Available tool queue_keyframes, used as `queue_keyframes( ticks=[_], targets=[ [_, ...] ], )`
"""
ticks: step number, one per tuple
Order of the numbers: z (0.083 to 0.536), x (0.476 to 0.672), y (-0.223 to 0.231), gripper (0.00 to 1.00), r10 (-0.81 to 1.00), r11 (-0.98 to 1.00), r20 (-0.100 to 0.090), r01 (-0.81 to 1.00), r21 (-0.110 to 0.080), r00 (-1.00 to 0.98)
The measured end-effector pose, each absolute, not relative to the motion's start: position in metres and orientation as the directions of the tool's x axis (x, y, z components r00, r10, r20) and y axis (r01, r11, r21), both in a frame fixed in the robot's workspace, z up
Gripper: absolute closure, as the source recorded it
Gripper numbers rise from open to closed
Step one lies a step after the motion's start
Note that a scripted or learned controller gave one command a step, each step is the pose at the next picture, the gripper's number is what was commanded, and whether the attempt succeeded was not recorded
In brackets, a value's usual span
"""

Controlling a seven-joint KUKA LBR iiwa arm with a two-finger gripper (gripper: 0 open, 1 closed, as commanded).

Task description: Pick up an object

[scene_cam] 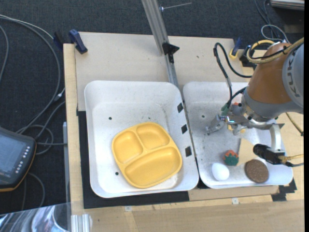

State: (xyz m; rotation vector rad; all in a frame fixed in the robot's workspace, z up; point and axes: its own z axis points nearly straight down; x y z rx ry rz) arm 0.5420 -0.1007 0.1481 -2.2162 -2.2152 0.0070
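My arm: (275,83) it comes in from the right edge of the frame, its orange band over the upper right of the right bin.
My gripper: (216,126) low over the middle of the right bin, pointing toward the frame's left; whether it is apart or together I cannot tell from this angle, and I see nothing held in it.
Right bin: (203,93) white, shallow, in the right half of the frame, on the bench (120,57).
White egg-shaped object: (220,171) lying near the lower edge of the right bin, below my gripper and apart from it.
Small green and orange object: (231,157) just up and right of the egg-shaped object, near but clear of my gripper.
Brown round disc: (256,170) at the lower right of the right bin, beside the green and orange object.
Left bin: (125,93) white, touching the right bin along its side.
Yellow divided plate: (147,153) three compartments, lying flat in the lower middle of the left bin.
Metal pole: (154,13) slanting down from the top of the frame to the gap between the bins.
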Motion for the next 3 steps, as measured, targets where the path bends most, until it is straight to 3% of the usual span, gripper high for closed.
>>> queue_keyframes(
  ticks=[1, 2, 3],
  targets=[
    [0.095, 0.54, -0.1, 0.0, 1.0, 0.0, 0.003, 1.0, -0.009, 0.0],
    [0.109, 0.543, -0.1, 1.0, 1.0, 0.001, 0.002, 1.0, 0.0, -0.001],
    [0.173, 0.543, -0.103, 1.0, 1.0, 0.001, -0.001, 1.0, 0.007, -0.001]
  ],
)
